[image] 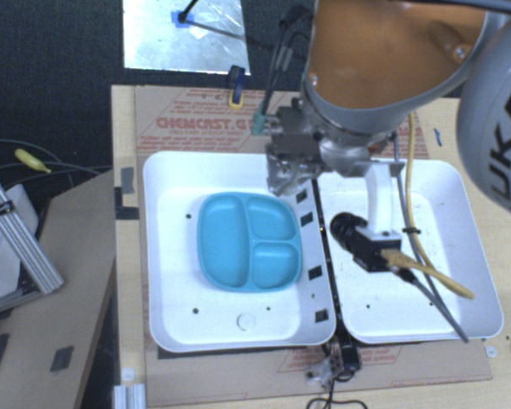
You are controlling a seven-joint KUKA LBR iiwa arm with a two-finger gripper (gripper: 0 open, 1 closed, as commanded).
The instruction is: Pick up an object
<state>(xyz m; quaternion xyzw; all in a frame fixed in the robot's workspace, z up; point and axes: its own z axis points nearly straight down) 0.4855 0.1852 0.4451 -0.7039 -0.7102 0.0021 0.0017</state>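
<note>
Two white bins sit side by side on a sheet of printed cardboard (pixel 196 122), and the only loose thing in them is a blue divided plate (pixel 238 245). It lies flat in the left bin (pixel 170 301), a bit toward the wall it shares with the right bin (pixel 451 216).

Hard-to-see stuff first. The arm (pixel 383 49) fills the top right of the view and is cut off by the frame, so the far rim of the right bin is mostly hidden behind it. The gripper (pixel 283 177) hangs over the far right corner of the left bin, just above the plate's far right corner. It's a blurry grey lump from this angle, so honestly I can't tell if it's wide, narrow or closed. I also can't say whether it touches the plate rim or just hovers right by it. Nothing shows up gripped in it.

Orientation: the plate is a rounded rectangle, nearly as wide as it is deep, so the long axis is tough to call. Its big compartment runs near-to-far along the left side. The two small ones are stacked on the right, toward the shared wall. The whole thing is turned slightly against the bin's edges.
</note>
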